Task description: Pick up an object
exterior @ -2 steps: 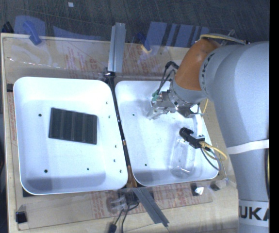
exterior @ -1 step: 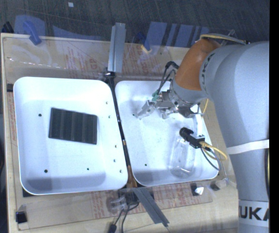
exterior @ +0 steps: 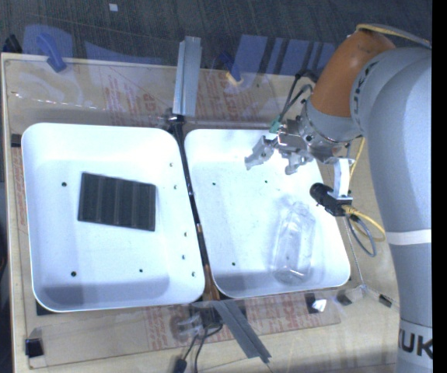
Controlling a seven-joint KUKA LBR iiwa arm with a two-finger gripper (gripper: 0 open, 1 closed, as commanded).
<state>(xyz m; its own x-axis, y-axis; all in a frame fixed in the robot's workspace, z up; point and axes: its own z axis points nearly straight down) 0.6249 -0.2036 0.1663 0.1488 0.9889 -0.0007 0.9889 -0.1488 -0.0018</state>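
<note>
A: Where is the claw (exterior: 274,155) hanging?
B: Over the far part of the right white bin (exterior: 231,278), fingers spread open, gripping nothing

A: And the clear plastic bottle (exterior: 291,243)?
B: It is lying in that bin's near right part, apart from the claw

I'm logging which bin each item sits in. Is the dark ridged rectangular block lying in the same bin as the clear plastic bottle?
No. The dark ridged block lies in the left bin, while the clear bottle lies in the right bin.
</note>
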